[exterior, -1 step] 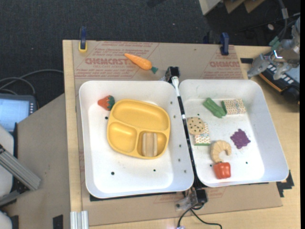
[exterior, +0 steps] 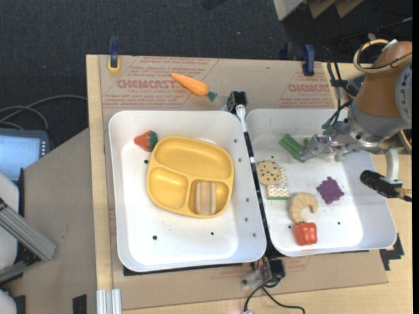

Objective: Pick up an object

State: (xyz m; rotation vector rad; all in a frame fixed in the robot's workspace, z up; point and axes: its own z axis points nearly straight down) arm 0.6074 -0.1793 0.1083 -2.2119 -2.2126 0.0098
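The arm (exterior: 383, 90) reaches in low over the right bin (exterior: 376, 237), its gripper (exterior: 313, 148) beside a green block (exterior: 291, 146); grip state unclear

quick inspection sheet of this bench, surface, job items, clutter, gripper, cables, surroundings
surface: cardboard-covered bench bearing left bin and right bin
job's things: right bin holds green piece, cracker, croissant, purple grapes, red pepper
clutter: yellow divided plate and strawberry in left bin; carrot on the cardboard
grippers: gripper beside the green piece
cables: black cable at front edge
surroundings: dark carpet
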